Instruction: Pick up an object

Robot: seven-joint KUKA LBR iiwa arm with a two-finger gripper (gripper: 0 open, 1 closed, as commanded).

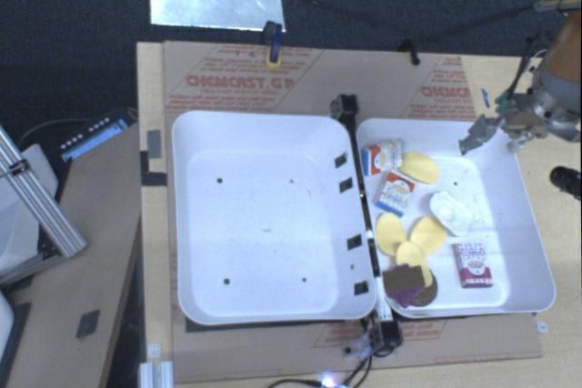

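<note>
Grey metal fingers of my two-finger gripper (486, 134) hang at the upper right corner of the right-hand shallow white bin (527, 223), and I cannot tell from this slanted view whether they are spread or closed; nothing shows between them. Behind it, up and to the right, I see the arm (562, 73) with its orange band.

Every object I could pick lies below and to the left of the gripper, inside that same bin. Nearest is a crumpled white wrapper (451, 210). Further left I see a pale yellow oval piece (419, 167) touching a small white and blue printed packet (383, 157), with a red and white printed packet (395, 192) just under them. Lower down, three overlapping yellow discs (409, 241) sit above a brown and purple piece (409, 283) at the bin's near left corner. A red patterned small box (472, 264) lies almost straight below the gripper, well apart from it.

Far to the left of the gripper, across the black clips (349, 186) on the shared rim, sits the second shallow white bin (195, 150). Both rest on a printed cardboard sheet (245, 73).
</note>
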